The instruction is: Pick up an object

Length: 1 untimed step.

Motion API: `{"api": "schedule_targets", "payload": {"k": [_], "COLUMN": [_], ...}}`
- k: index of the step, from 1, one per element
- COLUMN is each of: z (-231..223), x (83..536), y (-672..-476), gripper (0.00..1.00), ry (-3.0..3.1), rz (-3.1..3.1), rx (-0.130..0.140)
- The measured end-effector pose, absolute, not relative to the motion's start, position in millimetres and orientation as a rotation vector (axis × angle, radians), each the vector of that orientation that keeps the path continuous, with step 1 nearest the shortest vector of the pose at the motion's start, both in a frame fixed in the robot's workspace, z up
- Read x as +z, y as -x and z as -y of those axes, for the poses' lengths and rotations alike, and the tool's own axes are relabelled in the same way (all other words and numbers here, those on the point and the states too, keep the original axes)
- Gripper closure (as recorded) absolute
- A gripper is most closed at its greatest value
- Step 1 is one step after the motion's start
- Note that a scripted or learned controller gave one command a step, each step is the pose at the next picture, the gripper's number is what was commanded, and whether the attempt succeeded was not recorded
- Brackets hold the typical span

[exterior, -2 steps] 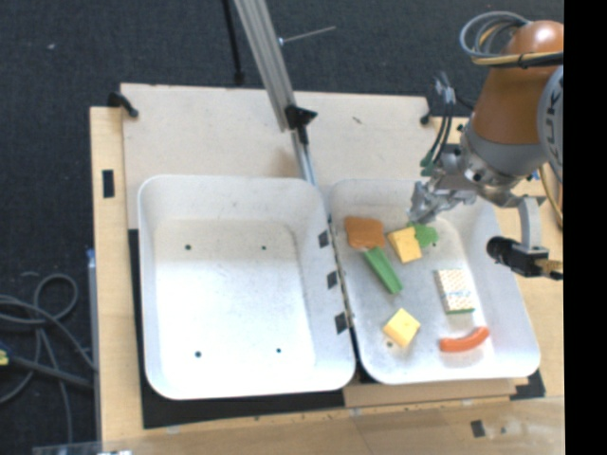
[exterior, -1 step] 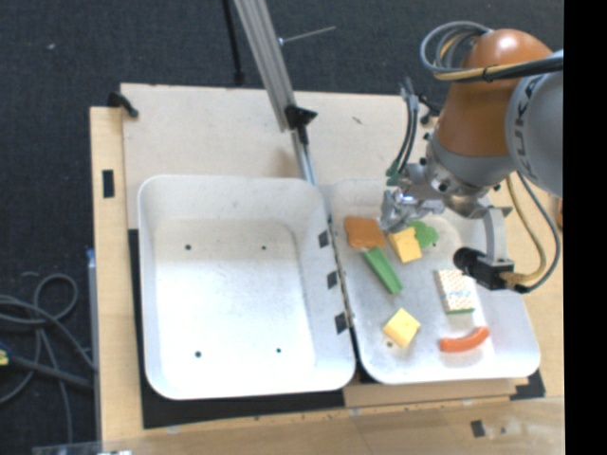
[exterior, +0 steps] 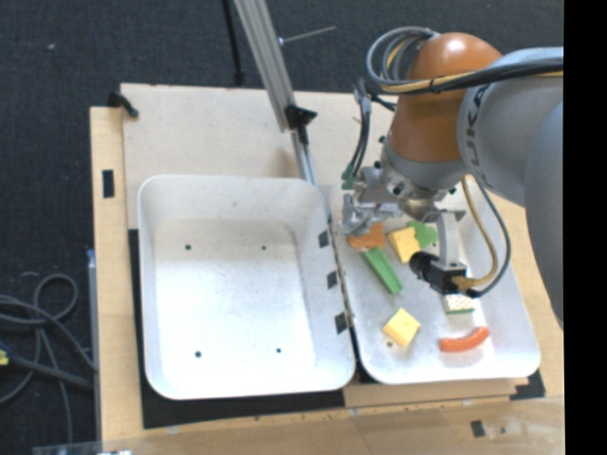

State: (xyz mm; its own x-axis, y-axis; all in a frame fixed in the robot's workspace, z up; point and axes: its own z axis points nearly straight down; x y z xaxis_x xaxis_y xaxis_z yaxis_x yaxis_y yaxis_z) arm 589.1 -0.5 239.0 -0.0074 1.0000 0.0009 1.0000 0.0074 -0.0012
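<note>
My gripper (exterior: 358,218) is low over the far left part of the right bin (exterior: 512,349), close to the wall between the two bins. An orange piece (exterior: 365,240) lies right under it, touching or nearly touching the gripper. Beside it are a long green stick (exterior: 383,269), a yellow block (exterior: 405,245) and a small green piece (exterior: 426,234). Nearer the front lie a yellow cube (exterior: 401,328), a red-orange sausage shape (exterior: 464,340) and a small white-and-green item (exterior: 459,303). The arm's wrist hides the far end of this bin.
The left bin (exterior: 152,207) sits alongside, sharing a dividing wall (exterior: 337,273) with black clips. A slanted metal pole (exterior: 270,55) rises behind the bins. Cables (exterior: 28,301) lie on the dark floor at the left.
</note>
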Motion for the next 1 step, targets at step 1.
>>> {"api": "schedule_targets", "payload": {"k": [1], "z": [-44.3], "x": [241.0], "y": [-592.0], "gripper": [1.0], "ry": [2.212], "rz": [2.23], "rx": [-0.004]}}
